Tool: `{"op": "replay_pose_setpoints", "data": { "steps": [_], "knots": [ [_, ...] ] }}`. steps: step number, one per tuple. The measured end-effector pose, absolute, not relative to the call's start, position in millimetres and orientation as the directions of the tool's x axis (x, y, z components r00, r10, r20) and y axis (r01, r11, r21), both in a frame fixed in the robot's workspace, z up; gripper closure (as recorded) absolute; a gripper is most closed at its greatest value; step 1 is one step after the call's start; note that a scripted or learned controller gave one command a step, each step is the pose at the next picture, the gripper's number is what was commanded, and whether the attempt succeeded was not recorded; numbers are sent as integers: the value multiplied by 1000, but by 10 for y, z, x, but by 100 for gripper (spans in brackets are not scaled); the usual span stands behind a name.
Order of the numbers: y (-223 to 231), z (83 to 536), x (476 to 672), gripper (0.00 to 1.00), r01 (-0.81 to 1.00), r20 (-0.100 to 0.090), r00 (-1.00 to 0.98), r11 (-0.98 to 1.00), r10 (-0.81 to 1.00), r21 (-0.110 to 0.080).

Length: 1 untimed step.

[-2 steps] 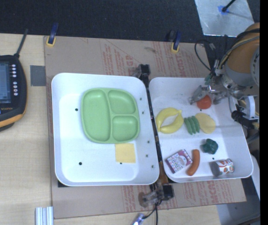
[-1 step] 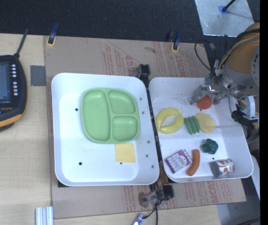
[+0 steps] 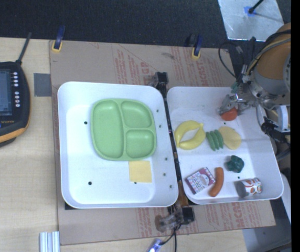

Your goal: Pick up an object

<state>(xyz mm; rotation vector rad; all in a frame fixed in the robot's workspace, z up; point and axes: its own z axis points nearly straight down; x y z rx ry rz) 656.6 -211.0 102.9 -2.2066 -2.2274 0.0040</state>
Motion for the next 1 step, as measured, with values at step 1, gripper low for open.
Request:
{"op": "replay_pose_setpoints", "data": {
  "steps": [1],
  "knots": [
    [-1357,1862,6574,100,1000,2,-5,5,1000,0]
  ]
}}
